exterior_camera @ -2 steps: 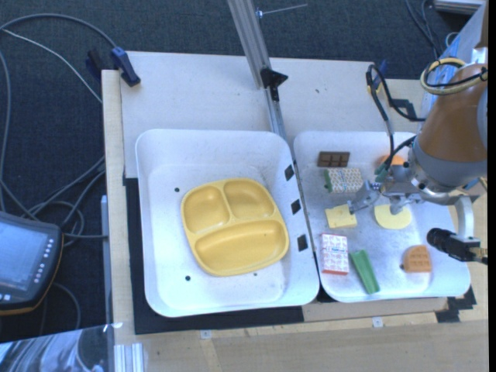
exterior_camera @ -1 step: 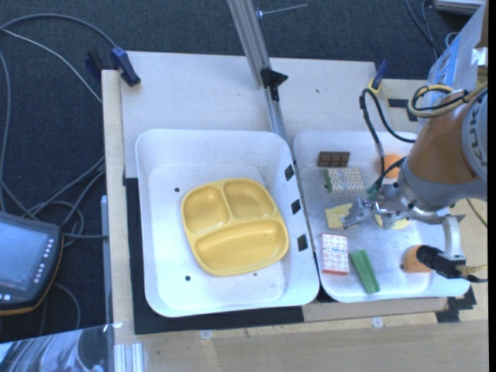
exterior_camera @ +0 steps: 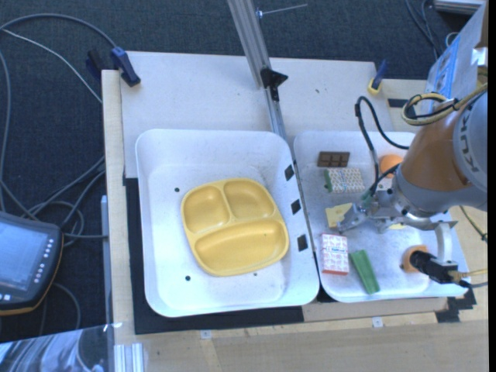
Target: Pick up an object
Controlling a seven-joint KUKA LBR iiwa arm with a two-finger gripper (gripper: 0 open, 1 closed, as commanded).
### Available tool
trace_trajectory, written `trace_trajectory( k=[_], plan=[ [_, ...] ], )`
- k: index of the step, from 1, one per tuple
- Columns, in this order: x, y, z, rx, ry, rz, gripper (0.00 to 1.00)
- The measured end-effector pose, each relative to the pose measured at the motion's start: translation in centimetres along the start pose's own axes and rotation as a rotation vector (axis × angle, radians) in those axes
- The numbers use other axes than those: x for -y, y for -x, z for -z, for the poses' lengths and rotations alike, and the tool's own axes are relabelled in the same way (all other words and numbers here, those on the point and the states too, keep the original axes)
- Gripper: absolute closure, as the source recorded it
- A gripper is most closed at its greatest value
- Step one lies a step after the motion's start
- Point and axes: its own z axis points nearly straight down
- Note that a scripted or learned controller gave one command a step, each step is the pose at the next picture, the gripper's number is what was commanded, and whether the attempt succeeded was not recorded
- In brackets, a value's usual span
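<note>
My gripper point(exterior_camera: 355, 218) is low in the right bin point(exterior_camera: 387, 287), reaching left from the grey and orange arm. Its tip is right beside a small yellow piece point(exterior_camera: 338, 212), which looks to touch it; I cannot see a grasp. A speckled white and green packet point(exterior_camera: 344, 180) lies just behind it, with a brown chocolate bar point(exterior_camera: 333, 159) further back. In front lie a red and white box point(exterior_camera: 335, 253) and a green stick point(exterior_camera: 364, 271). An orange ball point(exterior_camera: 389, 163) is half hidden behind the arm; another orange thing point(exterior_camera: 408, 259) sits at the front right.
The left bin point(exterior_camera: 155, 208) holds a yellow divided plate point(exterior_camera: 234, 225). A slanted metal pole point(exterior_camera: 249, 29) rises from the wall between the bins. Blue clamps point(exterior_camera: 124, 64) sit on the bench's far edge. Cables and a handheld pendant point(exterior_camera: 23, 262) lie on the floor at left.
</note>
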Motion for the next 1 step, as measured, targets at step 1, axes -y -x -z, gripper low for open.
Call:
trace_trajectory(
  k=[1],
  plan=[
    [-0.13, -0.02, 1.24, 0.000, 0.005, 0.000, 1.00]
  ],
)
